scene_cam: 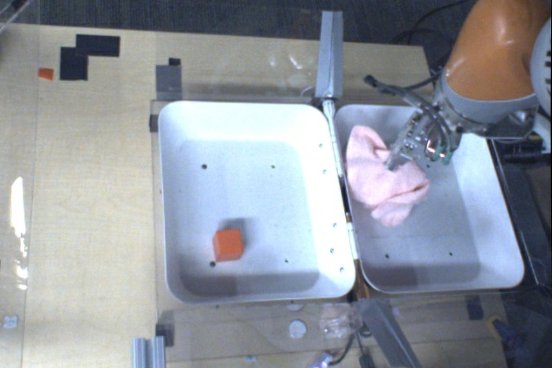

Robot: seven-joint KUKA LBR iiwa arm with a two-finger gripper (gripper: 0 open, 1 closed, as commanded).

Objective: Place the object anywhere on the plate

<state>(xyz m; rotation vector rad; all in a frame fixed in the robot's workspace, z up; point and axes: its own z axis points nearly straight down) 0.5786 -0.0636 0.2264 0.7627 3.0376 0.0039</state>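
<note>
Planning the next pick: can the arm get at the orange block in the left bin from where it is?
Probably yes. The orange block lies alone on the left bin's floor, nothing above it; the tool sits over the pink cloth.

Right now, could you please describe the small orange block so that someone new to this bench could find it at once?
Look at the left bin of the two white bins. The orange block lies on its floor near the front left corner, well apart from the walls. It is small, cube-like and bright orange, unlike the crumpled pink cloth in the right bin.

Fixed overhead view, slanted over both bins (172, 185)
</note>
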